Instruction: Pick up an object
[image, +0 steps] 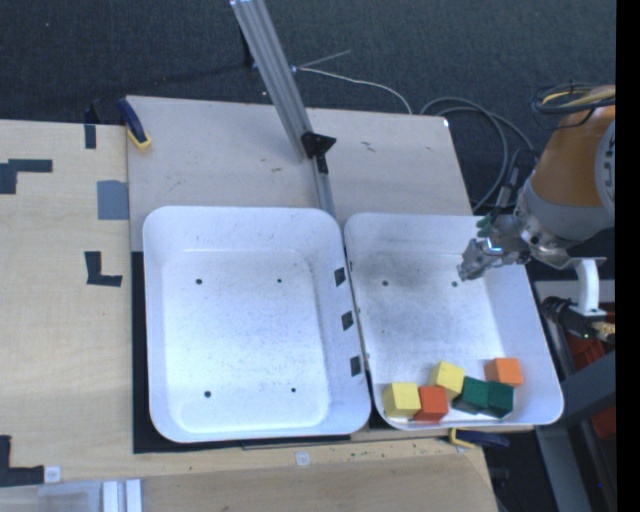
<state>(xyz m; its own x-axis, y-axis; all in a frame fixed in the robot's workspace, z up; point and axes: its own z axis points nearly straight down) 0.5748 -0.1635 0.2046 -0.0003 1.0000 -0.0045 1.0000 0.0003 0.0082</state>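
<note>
While the gripper (474, 262) hangs over the right bin's (420, 300) far edge, its grip unreadable, the blocks (455, 390) cluster well apart toward that bin's near edge.

One fixed overhead view, slanted, over both bins (250, 215)

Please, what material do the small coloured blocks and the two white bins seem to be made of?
Coloured blocks: probably painted wood or foam; matte, solid colours, crisp edges.
White bins: probably moulded plastic; smooth, rounded rims, dark scuff marks on the floor.
</note>
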